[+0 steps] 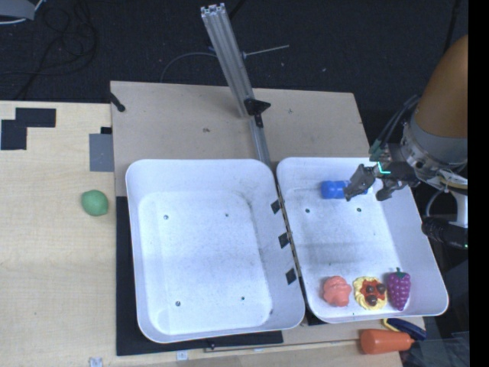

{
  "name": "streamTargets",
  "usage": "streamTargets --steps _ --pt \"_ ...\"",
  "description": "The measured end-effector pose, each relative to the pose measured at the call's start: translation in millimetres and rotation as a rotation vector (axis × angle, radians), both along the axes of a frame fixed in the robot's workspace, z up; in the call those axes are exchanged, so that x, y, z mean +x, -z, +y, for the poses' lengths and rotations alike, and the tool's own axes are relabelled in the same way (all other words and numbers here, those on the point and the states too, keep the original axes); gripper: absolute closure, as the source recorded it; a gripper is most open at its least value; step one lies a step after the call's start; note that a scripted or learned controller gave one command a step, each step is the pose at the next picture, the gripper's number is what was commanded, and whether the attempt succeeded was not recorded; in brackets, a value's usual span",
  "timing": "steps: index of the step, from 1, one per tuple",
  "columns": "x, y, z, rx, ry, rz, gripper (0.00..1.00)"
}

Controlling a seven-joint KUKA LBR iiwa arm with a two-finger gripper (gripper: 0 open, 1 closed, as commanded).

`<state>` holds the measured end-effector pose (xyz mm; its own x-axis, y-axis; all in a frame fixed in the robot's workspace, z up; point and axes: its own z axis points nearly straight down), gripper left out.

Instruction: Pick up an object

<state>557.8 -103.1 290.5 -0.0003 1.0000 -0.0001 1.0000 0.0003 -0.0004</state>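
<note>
Two white bins sit side by side on the bench. Left bin: nothing visible on its floor but small dark dots. Right bin: blue block near the far wall; along the near wall a row of three, pink lump, yellow piece with red spots, purple grapes, each just beside the next.

Arm enters from the right, orange band above a grey wrist. Gripper low over the far right part of the right bin, jaws spread, nothing between them. Left finger tip lies just right of the blue block; contact cannot be told at this slant. Right finger stands apart from it, nearer the bin's right wall.

Outside the bins: green ball on the light wood surface, well left of the left bin. Orange carrot-like piece on the bench in front of the right bin. Metal rail runs at a slant from the far edge down to the gap between the bins.
</note>
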Motion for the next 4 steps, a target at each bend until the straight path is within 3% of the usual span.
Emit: streamTargets --steps 1,4 --pt "0.0 0.0 0.0 0.000 0.000 0.000 0.00" --pt "-10.4 178.0 8.5 0.001 0.000 0.006 0.00"
